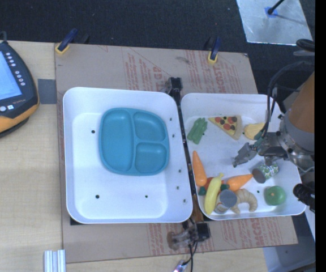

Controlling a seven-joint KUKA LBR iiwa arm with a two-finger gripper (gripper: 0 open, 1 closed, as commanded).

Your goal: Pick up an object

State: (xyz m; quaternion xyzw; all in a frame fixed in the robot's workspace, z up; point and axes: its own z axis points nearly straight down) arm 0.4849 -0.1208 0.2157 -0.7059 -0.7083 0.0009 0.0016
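Gripper [248, 153] at right of frame, fingers seemingly parted and empty (hard to tell); small orange carrot [238, 181] lies just below, pointing right.

Bright even overhead light, soft shadows, slightly blurry

The pincer [248, 153] is too small and dark to tell how its tips stand. Behind it, the arm [300, 115] is cut off by the right edge. Just below the pincer, a small crumpled grey-green thing [266, 171] is too blurred to name. Far to the pincer's left, the orange-backed tablet [4, 92] runs off the left edge.
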